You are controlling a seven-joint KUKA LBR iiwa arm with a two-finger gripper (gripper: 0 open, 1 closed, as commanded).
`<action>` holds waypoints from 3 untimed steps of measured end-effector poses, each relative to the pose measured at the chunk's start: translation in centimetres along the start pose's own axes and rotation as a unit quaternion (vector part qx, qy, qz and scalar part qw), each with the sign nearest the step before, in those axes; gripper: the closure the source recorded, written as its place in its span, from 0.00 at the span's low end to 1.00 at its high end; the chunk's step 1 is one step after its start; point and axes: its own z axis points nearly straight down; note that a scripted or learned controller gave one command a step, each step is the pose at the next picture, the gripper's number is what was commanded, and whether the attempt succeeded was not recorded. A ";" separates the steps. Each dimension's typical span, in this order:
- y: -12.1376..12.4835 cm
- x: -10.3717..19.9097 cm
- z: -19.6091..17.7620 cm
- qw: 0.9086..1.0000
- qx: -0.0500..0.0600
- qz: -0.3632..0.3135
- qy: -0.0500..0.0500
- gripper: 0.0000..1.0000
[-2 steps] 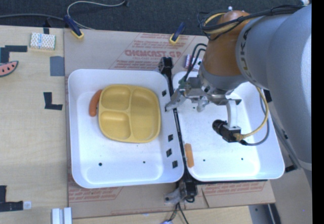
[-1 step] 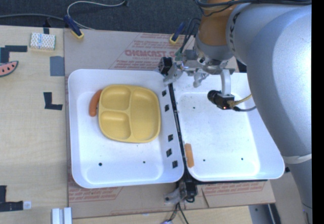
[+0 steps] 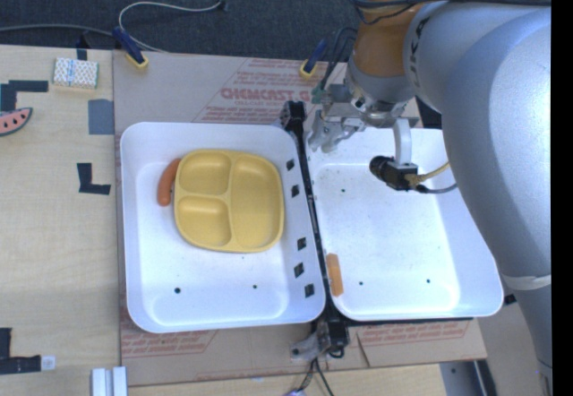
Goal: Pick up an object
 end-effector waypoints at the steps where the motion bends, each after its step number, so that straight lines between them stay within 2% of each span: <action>1: 0.0 0.0 0.0 1.000 0.000 0.000 0.000 0.00; 2: 0.0 0.0 -0.9 1.000 0.001 -0.001 -0.001 1.00; 3: 0.0 0.0 -0.9 1.000 0.001 0.000 -0.001 0.00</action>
